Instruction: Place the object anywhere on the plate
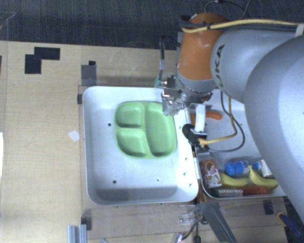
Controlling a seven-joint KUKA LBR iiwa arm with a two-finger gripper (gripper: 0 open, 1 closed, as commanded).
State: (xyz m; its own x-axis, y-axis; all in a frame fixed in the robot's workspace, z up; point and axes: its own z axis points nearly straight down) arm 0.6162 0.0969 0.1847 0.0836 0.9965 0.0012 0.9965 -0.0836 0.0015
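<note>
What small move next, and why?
Probably ease the gripper a little left, further over the plate. It sits at the plate's upper right edge, near the wall between the bins, and I cannot make out any object in it. The banana and other items lie in the right bin.

The bench (pixel 35 151) was a pale wooden surface with black squares (pixel 42 58) marked near its far edge. Two shallow white bins sat on it side by side. The left bin (pixel 99 181) lay squarely in the middle of the bench, its rim bright against the wood. The right bin (pixel 213 192) touched it along one side and was largely covered by the grey arm. A small white scrap (pixel 73 134) lay on the bare wood just left of the left bin.
</note>
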